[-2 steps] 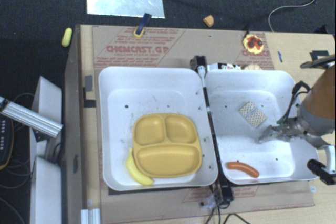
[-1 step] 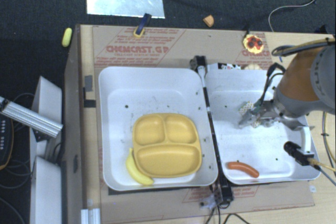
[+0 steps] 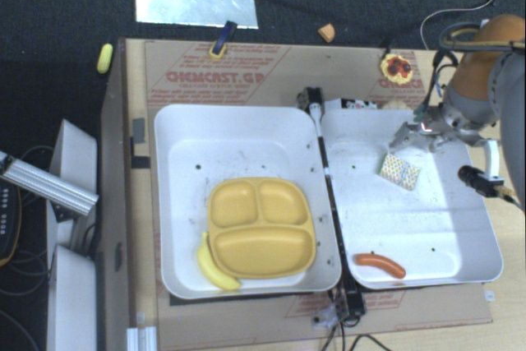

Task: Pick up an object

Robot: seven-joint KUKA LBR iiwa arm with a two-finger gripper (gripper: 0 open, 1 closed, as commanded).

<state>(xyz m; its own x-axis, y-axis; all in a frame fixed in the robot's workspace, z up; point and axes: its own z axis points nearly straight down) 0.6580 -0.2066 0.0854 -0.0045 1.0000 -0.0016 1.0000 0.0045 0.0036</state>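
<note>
Smooth white plastic bins (image 3: 246, 127), glossy yellow plastic divided plate (image 3: 261, 226), printed matt cardboard underlay (image 3: 215, 74).

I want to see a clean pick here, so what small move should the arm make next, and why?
Probably shift the end effector a little down and left, toward the small patterned packet in the right bin. The end effector sits near that bin's upper edge, just above and right of the packet, which is the nearest thing and lies apart from the sausage.

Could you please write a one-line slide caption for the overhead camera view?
The gripper hovers just above a patterned packet in the right bin, a toy hot dog lying nearer the front.
</note>
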